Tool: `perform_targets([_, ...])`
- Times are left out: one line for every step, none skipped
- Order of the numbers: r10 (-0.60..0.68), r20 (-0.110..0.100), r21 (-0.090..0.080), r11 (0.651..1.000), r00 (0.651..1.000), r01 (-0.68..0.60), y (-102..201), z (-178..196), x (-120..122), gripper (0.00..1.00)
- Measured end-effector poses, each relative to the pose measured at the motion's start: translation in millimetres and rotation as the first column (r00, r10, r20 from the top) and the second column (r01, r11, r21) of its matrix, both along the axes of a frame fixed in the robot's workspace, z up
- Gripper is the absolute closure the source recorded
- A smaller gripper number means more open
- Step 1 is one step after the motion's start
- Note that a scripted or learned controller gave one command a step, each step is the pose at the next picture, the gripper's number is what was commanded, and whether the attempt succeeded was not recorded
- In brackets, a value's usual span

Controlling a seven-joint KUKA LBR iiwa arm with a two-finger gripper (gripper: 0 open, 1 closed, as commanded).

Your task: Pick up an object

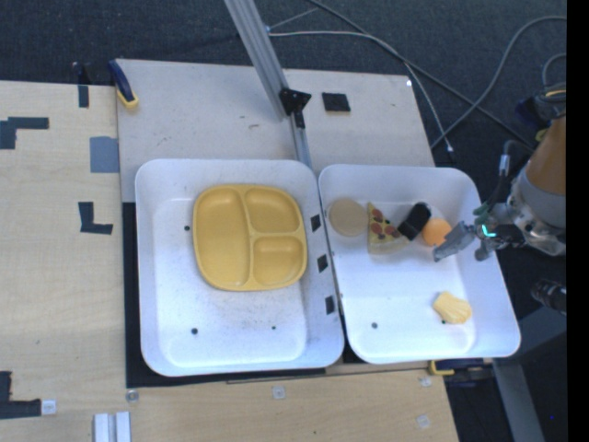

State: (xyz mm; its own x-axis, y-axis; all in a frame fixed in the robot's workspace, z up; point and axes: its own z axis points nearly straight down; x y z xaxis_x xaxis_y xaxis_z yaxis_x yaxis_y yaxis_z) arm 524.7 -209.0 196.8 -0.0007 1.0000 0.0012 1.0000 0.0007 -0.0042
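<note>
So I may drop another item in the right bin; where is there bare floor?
Bare: the right bin floor's near half, left of the yellow block. Crowded: the far strip, with tan disc, black piece, orange ball and gripper.

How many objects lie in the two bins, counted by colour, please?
Yellow: 2, the divided tray in the left bin and a small block in the right bin
Tan: 1, a round disc
Black: 1, a small piece
Orange: 1, a ball
Multicoloured: 1, a flat piece
Total: 6
</note>
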Motion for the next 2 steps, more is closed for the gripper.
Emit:
perform_targets([0.0, 0.002, -0.001, 1.0, 1.0, 0.0, -0.1, 1.0, 0.7, 0.0])
perform_targets([-0.001, -0.003, 0.0, 1.0, 1.0, 0.001, -8.7, -58.0, -2.0, 0.0])
